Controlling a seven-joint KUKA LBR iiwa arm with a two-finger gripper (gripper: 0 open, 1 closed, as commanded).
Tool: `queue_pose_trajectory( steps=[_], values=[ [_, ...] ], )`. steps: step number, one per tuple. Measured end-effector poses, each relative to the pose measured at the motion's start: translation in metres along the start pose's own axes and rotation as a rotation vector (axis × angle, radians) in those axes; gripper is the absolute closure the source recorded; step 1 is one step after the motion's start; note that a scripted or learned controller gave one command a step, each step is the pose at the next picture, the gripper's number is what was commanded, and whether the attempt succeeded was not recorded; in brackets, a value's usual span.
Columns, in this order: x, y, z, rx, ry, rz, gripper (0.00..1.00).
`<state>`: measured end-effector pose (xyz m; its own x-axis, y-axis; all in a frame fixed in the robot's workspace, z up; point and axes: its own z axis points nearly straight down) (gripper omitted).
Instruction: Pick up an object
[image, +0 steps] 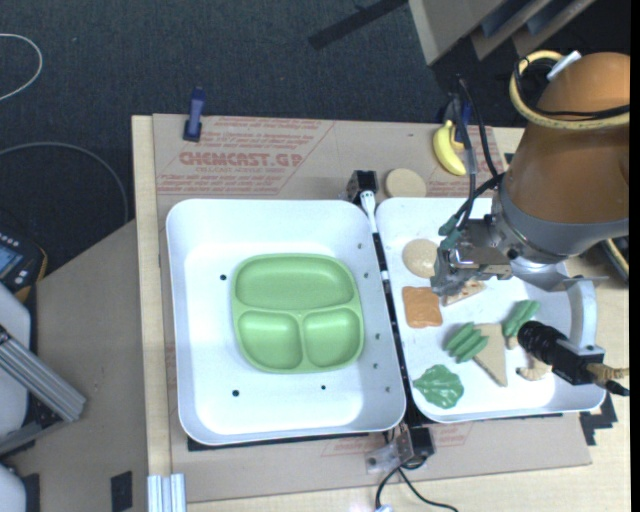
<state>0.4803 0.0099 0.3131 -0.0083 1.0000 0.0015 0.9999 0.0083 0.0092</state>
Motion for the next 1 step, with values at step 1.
queue_pose_trajectory(
  steps=[1],
  values=[
    [0.0499,-0.0010,0.0137,0.012,-0.001,0.006,1.00]
  ],
)
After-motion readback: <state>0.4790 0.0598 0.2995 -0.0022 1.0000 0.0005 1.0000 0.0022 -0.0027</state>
